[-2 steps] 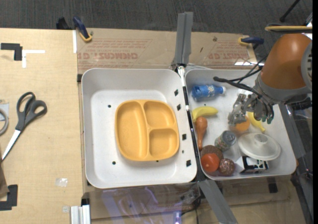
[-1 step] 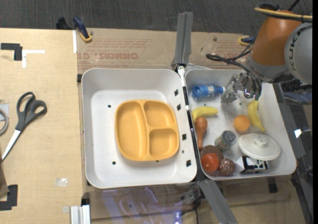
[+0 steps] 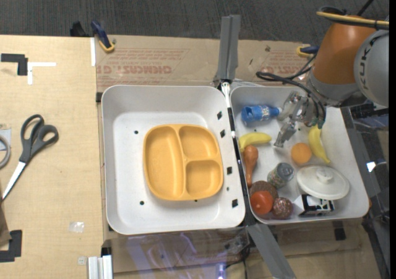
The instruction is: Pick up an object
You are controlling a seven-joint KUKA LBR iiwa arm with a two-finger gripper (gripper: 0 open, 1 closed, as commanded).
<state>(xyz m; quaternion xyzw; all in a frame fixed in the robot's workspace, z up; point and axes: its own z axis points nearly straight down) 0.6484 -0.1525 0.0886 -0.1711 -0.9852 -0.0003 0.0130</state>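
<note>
Several things crowd the gripper [image 3: 283, 140], so its fingers could wedge between neighbours or nudge a target aside. It looks slightly parted and holds nothing, tips low in the right bin [image 3: 352, 148]. A small banana [image 3: 255, 139] lies just left of it, an orange [image 3: 301, 153] just right, a blue bottle [image 3: 260, 112] beyond.

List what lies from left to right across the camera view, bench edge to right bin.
Scissors → yellow divided plate in the left bin → blue bottle → gripper → orange → banana.
</note>
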